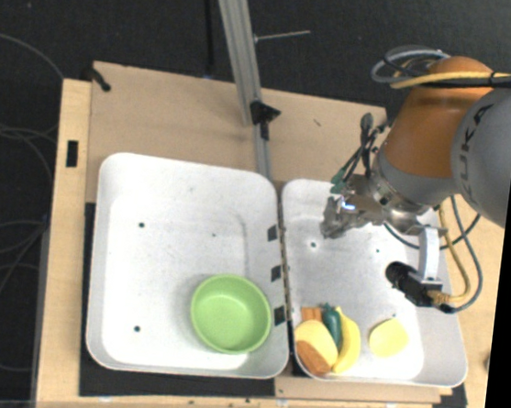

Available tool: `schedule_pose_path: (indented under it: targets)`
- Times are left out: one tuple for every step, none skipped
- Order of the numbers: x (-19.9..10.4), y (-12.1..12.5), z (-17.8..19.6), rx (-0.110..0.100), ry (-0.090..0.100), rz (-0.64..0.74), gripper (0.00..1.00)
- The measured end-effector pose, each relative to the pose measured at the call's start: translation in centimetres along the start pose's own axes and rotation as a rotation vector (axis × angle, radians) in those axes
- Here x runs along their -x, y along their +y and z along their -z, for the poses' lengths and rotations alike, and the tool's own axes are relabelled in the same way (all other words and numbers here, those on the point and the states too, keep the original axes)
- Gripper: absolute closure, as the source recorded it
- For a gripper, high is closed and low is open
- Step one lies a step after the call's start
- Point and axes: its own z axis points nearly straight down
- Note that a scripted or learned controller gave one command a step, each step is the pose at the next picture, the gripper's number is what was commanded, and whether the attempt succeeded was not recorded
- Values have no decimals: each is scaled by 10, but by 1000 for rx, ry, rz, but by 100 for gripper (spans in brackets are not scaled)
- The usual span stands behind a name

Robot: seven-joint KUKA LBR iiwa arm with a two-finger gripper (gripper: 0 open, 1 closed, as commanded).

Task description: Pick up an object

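My gripper (334, 221) hangs over the back left part of the right bin (439, 364), under the orange wrist band. Nothing shows between its fingers. At the front of that bin lie a yellow banana (347, 342), an orange-brown rounded piece (313, 349) with a small dark green piece against it, and a pale yellow round item (388, 338). These lie well in front of the gripper. A green bowl (230, 313) stands in the front right part of the left bin (137, 193).
A metal pole (244, 68) slants up from between the bins at the back. A black fitting with cables (412, 282) hangs from the arm over the right bin. The wooden bench (156, 112) surrounds both bins.
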Motion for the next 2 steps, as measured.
schedule_pose_path:
  targets:
    - [-47,-17,-11,-2,0,2,100]
    - [-90,-39,-1,0,3,2,100]
